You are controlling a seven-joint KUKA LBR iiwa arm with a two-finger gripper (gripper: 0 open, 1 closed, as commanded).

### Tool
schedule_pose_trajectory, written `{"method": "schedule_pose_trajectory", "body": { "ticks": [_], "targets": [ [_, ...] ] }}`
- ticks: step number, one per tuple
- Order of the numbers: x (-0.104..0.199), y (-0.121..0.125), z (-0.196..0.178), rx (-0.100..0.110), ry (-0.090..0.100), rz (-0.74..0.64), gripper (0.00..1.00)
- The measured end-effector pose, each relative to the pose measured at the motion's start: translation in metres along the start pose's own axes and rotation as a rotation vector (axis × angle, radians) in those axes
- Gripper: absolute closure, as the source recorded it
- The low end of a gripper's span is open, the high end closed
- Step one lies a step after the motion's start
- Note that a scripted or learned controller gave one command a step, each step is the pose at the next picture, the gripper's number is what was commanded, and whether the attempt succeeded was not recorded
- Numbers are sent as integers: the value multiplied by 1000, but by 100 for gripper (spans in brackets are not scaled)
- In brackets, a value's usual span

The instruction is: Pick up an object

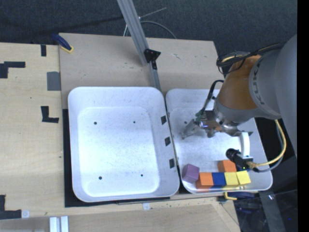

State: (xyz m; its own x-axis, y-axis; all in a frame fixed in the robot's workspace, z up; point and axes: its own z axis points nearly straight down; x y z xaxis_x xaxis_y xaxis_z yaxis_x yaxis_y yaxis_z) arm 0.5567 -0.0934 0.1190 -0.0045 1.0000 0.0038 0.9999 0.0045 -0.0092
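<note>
Arm (263, 83): grey with an orange band, entering from the right of the frame and bending down over the right bin.
Jaws (189, 129): low over the middle of the right bin, pointing toward the frame's left; the two fingers appear spread apart, with nothing visible between them.
Right bin (179, 100): shallow and white, right of centre; its blocks are gathered along the lower edge.
Purple block (191, 172): lower left of the right bin, beside the wall shared with the left bin, below the jaws and apart from them.
Orange block (206, 179): just right of the purple block, starting a row.
Blue block (218, 179): next in the row, touching the orange block.
Yellow blocks (237, 178): two at the right end of the row.
Second orange block (226, 166): just above the row, near a black fitting on the arm.
Left bin (116, 141): larger white tray, centre of the frame.
Counter (29, 129): tan surface carrying both bins.
</note>
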Motion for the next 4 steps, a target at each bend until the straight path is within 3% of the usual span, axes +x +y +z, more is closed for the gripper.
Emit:
{"method": "schedule_pose_trajectory", "body": {
  "ticks": [1, 2, 3, 4],
  "targets": [
    [12, -19, -77, -13, -3, 2, 0],
    [12, -20, -72, -8, -3, 4, 0],
    [45, -8, -72, -7, -3, 0, 0],
    [109, -12, -72, -7, -1, -4, 0]
  ]
}}
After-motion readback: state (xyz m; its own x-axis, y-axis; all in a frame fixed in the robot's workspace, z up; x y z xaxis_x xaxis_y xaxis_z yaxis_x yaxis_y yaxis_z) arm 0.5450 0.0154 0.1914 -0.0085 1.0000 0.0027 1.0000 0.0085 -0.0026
